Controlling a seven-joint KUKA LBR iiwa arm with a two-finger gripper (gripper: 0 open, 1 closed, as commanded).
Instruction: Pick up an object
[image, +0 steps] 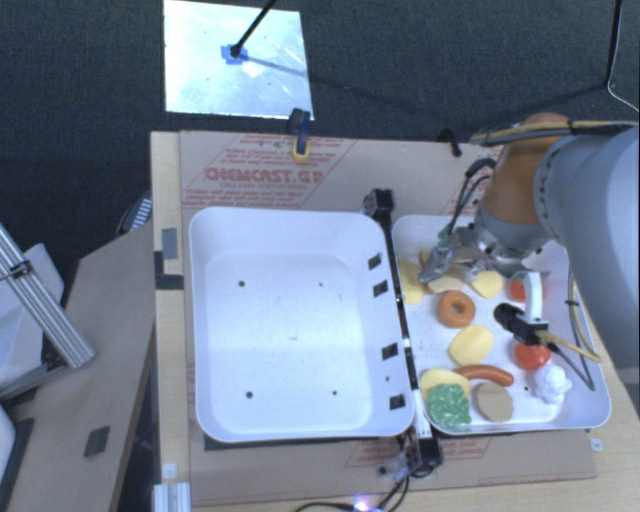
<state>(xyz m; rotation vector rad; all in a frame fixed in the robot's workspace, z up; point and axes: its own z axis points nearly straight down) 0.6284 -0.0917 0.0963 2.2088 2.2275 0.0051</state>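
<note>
1. Toy food fills the right bin (590, 415): a doughnut (456, 308), a sausage (486, 376), a green piece (448, 405), a brown disc (492, 402) and a tomato (532, 353).
2. The gripper (437, 262) hangs low over the bin's upper left part, just above pale yellow pieces (411, 281); how it stands and whether it has hold of anything cannot be told.
3. The left bin (210, 225) lies beside it.

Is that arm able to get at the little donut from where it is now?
Probably yes. The donut lies uncovered in the right bin, just below the tool, with nothing stacked on it. The yellow pieces beside it might crowd a grasp.
</note>
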